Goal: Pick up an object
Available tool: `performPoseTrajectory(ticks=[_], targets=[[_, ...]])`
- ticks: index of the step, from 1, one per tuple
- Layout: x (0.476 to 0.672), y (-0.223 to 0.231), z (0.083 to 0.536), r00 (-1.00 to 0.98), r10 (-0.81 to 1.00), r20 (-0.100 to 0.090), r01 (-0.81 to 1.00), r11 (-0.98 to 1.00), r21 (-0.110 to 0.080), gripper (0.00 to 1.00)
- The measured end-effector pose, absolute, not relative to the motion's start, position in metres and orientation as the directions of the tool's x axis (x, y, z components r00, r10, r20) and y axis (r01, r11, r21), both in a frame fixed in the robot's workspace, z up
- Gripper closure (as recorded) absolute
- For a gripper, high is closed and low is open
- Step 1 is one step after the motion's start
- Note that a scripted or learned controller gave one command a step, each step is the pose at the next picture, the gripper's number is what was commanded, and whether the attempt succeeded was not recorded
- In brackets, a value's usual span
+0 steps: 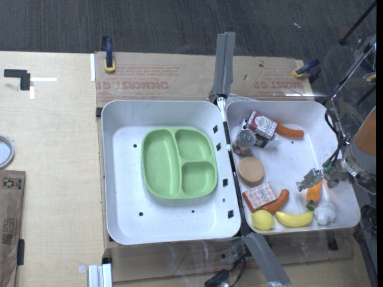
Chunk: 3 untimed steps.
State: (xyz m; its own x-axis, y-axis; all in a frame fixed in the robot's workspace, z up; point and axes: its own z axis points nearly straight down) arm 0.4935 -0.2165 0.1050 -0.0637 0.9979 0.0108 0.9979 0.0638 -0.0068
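Orange carrot (313,192) with green top lies just beside the claw (311,179).

tray (179,162) in left bin (114,178), banana (294,219) perhaps front-right

A roll of clear tape (3,152) and a brown paper bag (11,220) are seen at the pale wooden bench's (48,130) left edge, with two blue-and-yellow clamps (108,54) fixed to the brown cardboard sheet (155,79) behind.
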Motion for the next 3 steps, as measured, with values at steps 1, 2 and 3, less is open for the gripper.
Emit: performPoseTrajectory(ticks=[1, 2, 3], targets=[[0.495, -0.219, 0.115, -0.061, 0.998, 0.005, 0.998, 0.061, -0.002, 1.0], [0.539, -0.221, 0.092, -0.517, 0.856, -0.001, 0.856, 0.517, 0.001, 1.0], [0.479, -0.198, 0.092, -0.89, 0.456, -0.002, 0.456, 0.89, 0.002, 1.0]])
